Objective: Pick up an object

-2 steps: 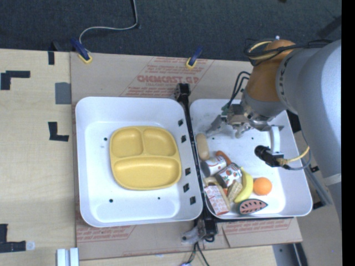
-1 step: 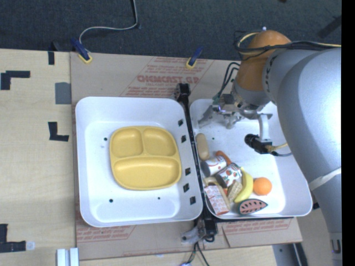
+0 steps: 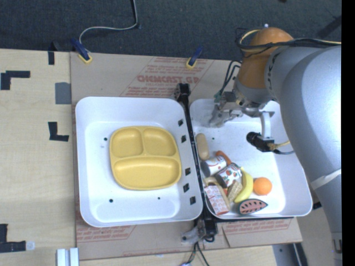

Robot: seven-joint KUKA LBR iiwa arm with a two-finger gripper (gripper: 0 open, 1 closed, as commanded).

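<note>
Camera view has the gripper (image 3: 222,114) low over the right bin's (image 3: 288,187) upper left corner, fingers slightly parted with nothing between them. Toys lie heaped at lower centre: banana (image 3: 244,187), orange (image 3: 262,186), watermelon slice (image 3: 253,206). Left bin (image 3: 91,148) holds a yellow tray (image 3: 145,157).

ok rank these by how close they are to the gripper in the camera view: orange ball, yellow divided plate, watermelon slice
1. Orange ball: in the right bin, below the gripper and nearest to it.
2. Watermelon slice: at the right bin's bottom edge, just past the ball.
3. Yellow divided plate: in the left bin, across the divider, farthest.
</note>
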